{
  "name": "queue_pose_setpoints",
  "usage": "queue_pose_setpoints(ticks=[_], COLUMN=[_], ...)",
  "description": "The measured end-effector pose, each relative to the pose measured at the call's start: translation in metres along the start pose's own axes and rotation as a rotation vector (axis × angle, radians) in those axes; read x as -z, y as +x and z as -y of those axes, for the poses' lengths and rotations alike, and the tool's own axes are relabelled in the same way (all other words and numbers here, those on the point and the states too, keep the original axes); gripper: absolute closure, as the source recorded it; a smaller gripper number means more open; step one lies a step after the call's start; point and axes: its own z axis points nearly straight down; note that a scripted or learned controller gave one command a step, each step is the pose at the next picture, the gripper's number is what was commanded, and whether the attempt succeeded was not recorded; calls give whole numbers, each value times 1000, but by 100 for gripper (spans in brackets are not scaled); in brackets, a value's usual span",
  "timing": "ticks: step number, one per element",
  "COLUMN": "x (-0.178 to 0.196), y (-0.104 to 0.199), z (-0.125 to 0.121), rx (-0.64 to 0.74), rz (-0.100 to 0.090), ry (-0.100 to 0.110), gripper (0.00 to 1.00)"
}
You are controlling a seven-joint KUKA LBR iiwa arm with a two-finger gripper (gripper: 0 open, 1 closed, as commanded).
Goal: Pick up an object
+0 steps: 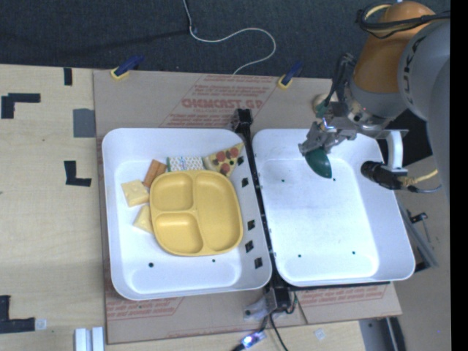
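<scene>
On the counter [51, 218], the right bin [333, 247] lies beneath the gripper [319, 154], which pinches a dark green object [321, 164] at about 12 o'clock. The left bin [128, 269] holds a yellow divided plate [196, 212], with small food pieces [219, 159] at its 12 o'clock.

Yellow plate [196, 212] crowds left bin [117, 196]; right bin [329, 262] floor lies open.

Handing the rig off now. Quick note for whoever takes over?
End effector: above the right bin's far-left part, a dark green object at its tip; a firm grip can't be confirmed.
Left bin: yellow divided plate, small flat pieces along its far and left sides.
Done: possibly a pick.
Left: confirm the grasp, or retry.
</scene>
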Motion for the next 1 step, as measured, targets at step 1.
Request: queue_pose_setpoints(ticks=[1], x=[10], y=[5], z=[2], rx=[-3], rz=[0], ry=[2], gripper=[100])
